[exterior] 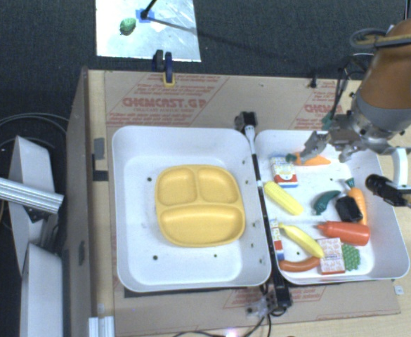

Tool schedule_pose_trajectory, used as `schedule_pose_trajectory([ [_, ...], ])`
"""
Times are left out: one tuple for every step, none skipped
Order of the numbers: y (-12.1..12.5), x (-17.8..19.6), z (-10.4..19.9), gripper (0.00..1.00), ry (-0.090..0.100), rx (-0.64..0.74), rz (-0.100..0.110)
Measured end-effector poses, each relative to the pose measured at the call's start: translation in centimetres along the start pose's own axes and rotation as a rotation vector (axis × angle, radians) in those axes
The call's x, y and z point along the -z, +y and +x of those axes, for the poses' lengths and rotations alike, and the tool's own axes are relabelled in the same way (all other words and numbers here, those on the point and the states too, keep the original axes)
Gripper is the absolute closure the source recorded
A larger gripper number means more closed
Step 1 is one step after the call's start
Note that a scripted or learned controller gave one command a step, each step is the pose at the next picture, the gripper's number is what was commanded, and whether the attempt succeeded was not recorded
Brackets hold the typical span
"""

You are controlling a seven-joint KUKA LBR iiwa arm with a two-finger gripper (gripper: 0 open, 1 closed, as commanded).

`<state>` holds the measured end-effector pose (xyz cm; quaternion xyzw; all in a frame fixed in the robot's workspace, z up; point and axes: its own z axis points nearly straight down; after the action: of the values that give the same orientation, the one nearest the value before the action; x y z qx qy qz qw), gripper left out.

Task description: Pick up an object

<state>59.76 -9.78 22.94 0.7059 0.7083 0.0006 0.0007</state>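
The right bin (395, 258) holds several toy foods. My gripper (329, 150) hangs over its far edge with its fingers spread open and nothing between them. An orange piece (315, 161) lies just below the left finger (312, 144). Nearer the front lie a small white, red and blue carton (284, 173), a yellow corn cob (282, 197), a dark green piece (324, 201), a black block (347, 209), an orange carrot (360, 203), a red bottle (344, 232), a banana (301, 239), a red sausage (296, 264) and a cracker box (331, 255).
The left bin (135, 258) holds a yellow divided plate (198, 203). A black clip (247, 121) sits on the wall between the two bins. Cardboard (191, 97) lies under both bins.
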Motion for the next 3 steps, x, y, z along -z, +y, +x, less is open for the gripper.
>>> schedule_pose_trajectory([
  [-1.9, -13.5, -0.6, 0.0, 0.0, -0.002, -0.001],
  [4.2, -14.5, -0.8, 0.0, 0.0, 0.0, 0.001],
  [6.1, -15.0, -1.9, 0.0, 0.017, -0.007, 0.055],
])
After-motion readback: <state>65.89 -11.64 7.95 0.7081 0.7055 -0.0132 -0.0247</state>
